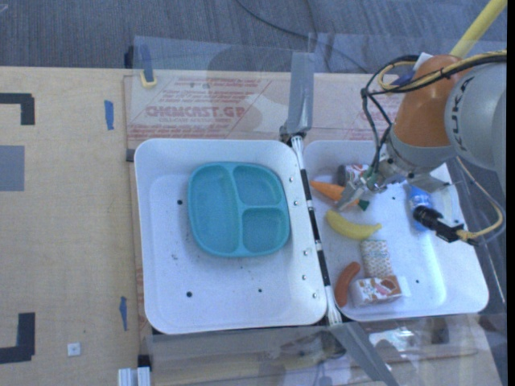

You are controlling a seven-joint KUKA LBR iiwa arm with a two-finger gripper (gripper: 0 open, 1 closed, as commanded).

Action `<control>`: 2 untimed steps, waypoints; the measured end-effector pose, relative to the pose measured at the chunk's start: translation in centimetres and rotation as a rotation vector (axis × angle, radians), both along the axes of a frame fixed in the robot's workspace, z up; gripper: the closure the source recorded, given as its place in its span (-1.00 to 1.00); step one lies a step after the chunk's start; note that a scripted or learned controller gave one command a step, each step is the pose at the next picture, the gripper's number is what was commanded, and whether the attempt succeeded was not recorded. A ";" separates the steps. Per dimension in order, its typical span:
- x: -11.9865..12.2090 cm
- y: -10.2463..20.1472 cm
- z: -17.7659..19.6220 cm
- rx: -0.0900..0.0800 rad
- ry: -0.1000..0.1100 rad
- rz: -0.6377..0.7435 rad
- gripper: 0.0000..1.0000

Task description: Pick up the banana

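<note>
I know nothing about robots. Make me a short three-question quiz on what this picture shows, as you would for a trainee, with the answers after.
1. True or false: the curved yellow banana lies in the right-hand shallow white bin.
2. Which bin holds the teal plastic plate with three compartments? A) left-hand bin B) right-hand bin
3. Fill in: the orange carrot lies on the side of the banana nearer the ____ edge of the picture.

Key
1. True. It lies below the two-finger gripper, which hangs between it and the carrot.
2. A. The plate sits alone in the left-hand shallow white bin.
3. Top.
</note>
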State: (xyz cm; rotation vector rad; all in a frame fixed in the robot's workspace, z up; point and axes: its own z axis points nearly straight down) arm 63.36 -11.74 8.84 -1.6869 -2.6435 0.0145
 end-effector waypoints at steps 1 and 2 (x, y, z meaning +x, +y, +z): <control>0.2 0.0 1.1 0.003 -0.010 -0.001 1.00; 1.6 6.0 9.7 0.003 -0.013 -0.282 1.00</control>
